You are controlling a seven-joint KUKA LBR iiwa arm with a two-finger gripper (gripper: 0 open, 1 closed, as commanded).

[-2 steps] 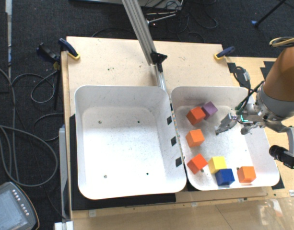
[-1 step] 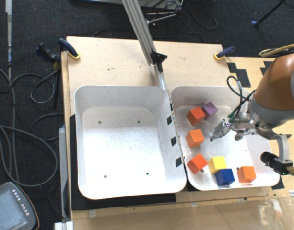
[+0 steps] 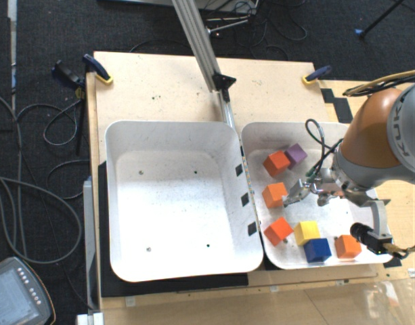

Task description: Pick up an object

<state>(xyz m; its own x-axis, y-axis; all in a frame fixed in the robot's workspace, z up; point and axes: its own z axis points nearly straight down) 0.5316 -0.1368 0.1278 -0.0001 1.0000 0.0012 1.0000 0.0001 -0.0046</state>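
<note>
— Blocks all sit in the right bin (image 3: 261, 137); why is the gripper (image 3: 298, 193) there?
— It hangs low beside the middle orange block (image 3: 275, 193), likely lining up a grasp.
— Holding anything?
— Nothing between its fingers that I can see; how wide they stand, I cannot tell.

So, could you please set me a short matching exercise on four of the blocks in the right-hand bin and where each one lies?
Things:
1. small purple cube
2. small yellow cube
3. small blue cube
4. orange cube by the gripper

Places:
A. nearest the front rim of the right white bin
B. just left of the two-finger gripper
C. farthest back, beside another orange cube
D. directly behind the blue one

Pairs: 1-C, 2-D, 3-A, 4-B
</note>
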